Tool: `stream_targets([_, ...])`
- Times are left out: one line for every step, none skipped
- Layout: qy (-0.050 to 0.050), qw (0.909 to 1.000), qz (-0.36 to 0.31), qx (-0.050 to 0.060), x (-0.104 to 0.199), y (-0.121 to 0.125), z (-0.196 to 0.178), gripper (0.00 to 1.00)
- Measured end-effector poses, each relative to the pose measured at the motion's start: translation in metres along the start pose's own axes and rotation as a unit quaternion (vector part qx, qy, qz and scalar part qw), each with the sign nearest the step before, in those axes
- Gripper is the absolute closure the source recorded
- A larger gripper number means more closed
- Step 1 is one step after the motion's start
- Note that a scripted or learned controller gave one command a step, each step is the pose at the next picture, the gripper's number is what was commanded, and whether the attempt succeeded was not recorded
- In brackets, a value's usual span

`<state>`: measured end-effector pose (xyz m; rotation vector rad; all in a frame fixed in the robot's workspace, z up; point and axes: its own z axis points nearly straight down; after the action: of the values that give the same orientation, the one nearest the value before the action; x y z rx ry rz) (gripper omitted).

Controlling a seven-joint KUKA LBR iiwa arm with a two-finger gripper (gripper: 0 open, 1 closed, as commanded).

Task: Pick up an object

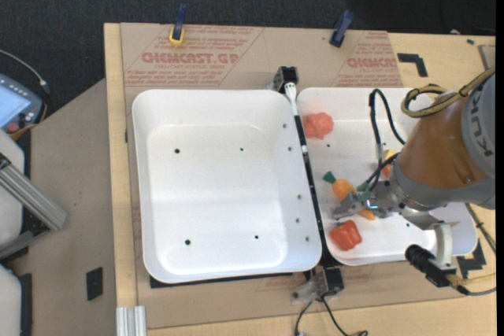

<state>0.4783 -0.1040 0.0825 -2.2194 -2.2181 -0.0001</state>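
My gripper (352, 206) is low in the right bin (350, 108), near its left wall. Its grey fingers point left, between a small orange object (342, 188) with a green bit beside it and a red block (346, 235) at the bin's front. A salmon-red object (319, 125) lies at the back left of the same bin, well clear of the gripper. The orange piece sits right at the fingertips; whether it is between them is unclear.
The left bin (157, 169) is a large white tray with small dark holes. A black divider bar (303, 161) runs between the bins. Two clamps (178, 32) hold the cardboard at the back. Black cables loop over the arm's wrist (429, 161).
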Motion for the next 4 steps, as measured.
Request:
stream_targets([-0.001,1.0000,0.000,-0.003,-0.001,0.001,-0.012,1.00])
stream_targets([-0.002,0.9999,-0.005,-0.009,0.059,0.074,-0.108,1.00])
stream_targets([-0.003,1.0000,0.002,-0.004,0.016,0.023,-0.164,1.00])
stream_targets([-0.007,0.9999,0.002,-0.013,-0.059,0.079,-0.332,1.00])
